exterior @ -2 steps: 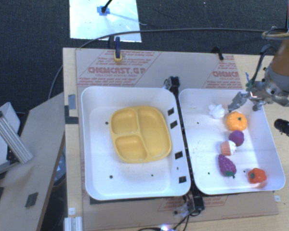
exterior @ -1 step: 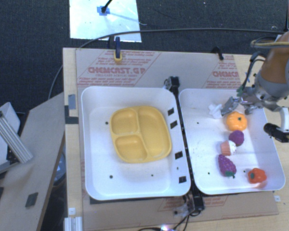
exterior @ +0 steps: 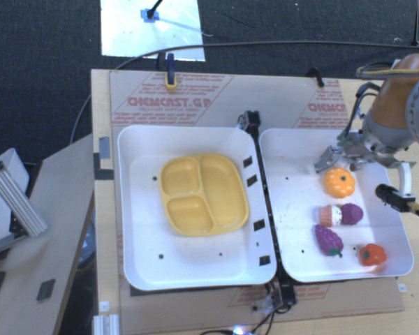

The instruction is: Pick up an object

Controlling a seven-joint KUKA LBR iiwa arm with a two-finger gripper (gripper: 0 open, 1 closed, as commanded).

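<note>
Hovering jaws (exterior: 333, 160) just above-left of round, upright orange pumpkin (exterior: 340, 183).

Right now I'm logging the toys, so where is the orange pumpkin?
In the camera view the orange pumpkin lies in the upper part of the right bin, just below the claw, with the purple cupcake next below it.

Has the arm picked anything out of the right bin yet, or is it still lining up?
Nothing looks picked yet. The gripper sits low in the right bin, just above-left of the orange pumpkin, nothing visibly between its fingers. The cupcake, grapes and red pepper lie untouched. Grasp and lift remain.
</note>
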